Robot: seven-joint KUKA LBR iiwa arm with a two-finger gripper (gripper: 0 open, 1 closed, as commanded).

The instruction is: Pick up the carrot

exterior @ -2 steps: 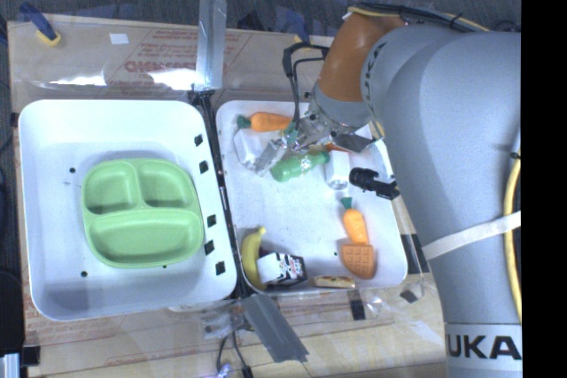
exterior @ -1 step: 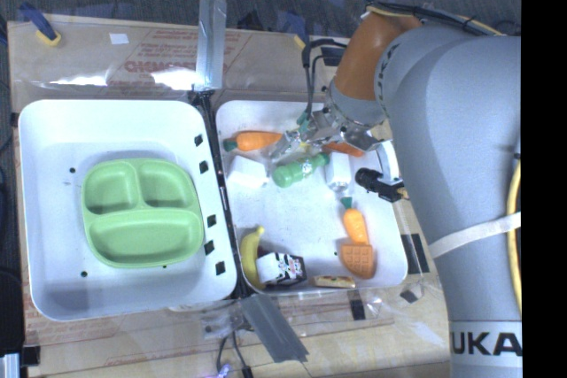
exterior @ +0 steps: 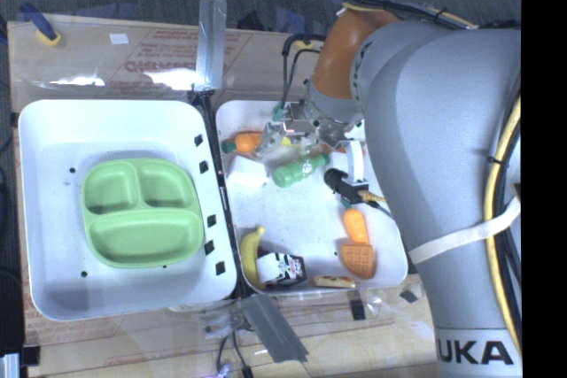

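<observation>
In the right bin (exterior: 390, 266), the fingers' (exterior: 285, 135) state is unclear, beside the carrot (exterior: 247, 142).

Glossy white plastic bins (exterior: 53, 137); matt green tray (exterior: 140, 212), probably plastic; smooth grey arm (exterior: 443, 146) casing.

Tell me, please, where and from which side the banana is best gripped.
Probably the banana's far half, from straight above, closing across its narrow width. It lies flat along the left wall of the right bin, and a black-and-white packet crowds its near end, so the far half looks freer.
</observation>
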